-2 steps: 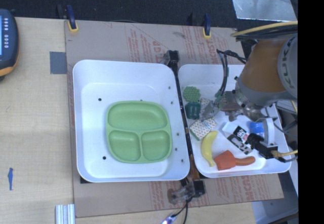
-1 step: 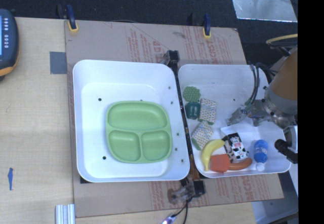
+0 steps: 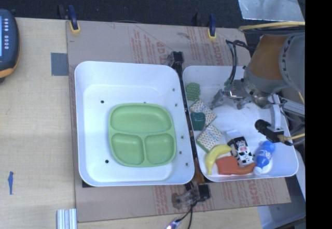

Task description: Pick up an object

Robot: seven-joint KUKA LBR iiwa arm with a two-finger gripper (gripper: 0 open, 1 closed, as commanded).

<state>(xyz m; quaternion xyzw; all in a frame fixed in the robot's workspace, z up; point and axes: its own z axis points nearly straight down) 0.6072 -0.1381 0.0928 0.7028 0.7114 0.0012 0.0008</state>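
Note:
My gripper (image 3: pixel 229 99) hangs over the upper middle of the right bin (image 3: pixel 220 75), open, with bare white floor between its fingers. Left of it lie a green round piece (image 3: pixel 193 89), a patterned cloth (image 3: pixel 203 110) and a teal block (image 3: pixel 197 120). A second patterned cloth (image 3: pixel 210 137) lies below them. Along the front wall sit a yellow banana (image 3: pixel 214 155), an orange-red block (image 3: pixel 231 166), a black-and-white cow toy (image 3: pixel 242 152) and a blue-and-white bottle (image 3: pixel 264 156). The gripper touches none of them.
The left bin (image 3: pixel 88 119) holds a green divided plate (image 3: pixel 141 133). The grey arm with its orange band (image 3: pixel 270 57) reaches in from the right over the right bin's far corner. A handheld device (image 3: pixel 8 41) lies at the bench's left edge.

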